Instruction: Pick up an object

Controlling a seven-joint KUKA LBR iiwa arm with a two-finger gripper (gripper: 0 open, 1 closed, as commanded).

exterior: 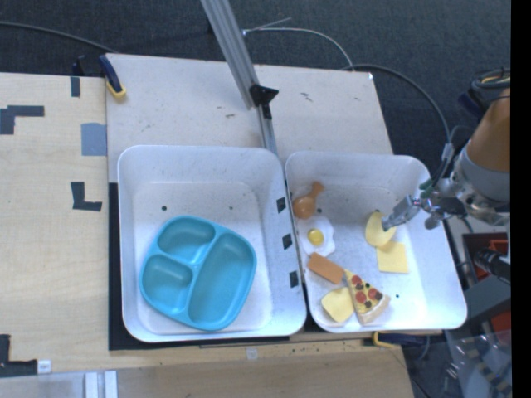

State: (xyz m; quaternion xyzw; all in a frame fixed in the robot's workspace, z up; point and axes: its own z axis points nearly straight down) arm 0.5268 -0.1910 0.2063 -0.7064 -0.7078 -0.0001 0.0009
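The right bin (415,171) holds several toy foods: a brown drumstick (307,199), a fried egg (317,238), an orange sausage (325,268), a pizza slice (370,295), a yellow wedge (336,305), a flat yellow square (393,258) and a rounded yellow piece (378,230). My gripper (395,216) reaches in from the right, low over the bin. Its tip sits at the upper right edge of the rounded yellow piece, touching or nearly touching it. The grey wrist and orange band stand at the right edge of the view.
The left bin (133,172) holds a blue divided plate (197,272). A metal pole (232,40) slants down to the wall between the two bins. Cables run along the dark floor behind the right bin.
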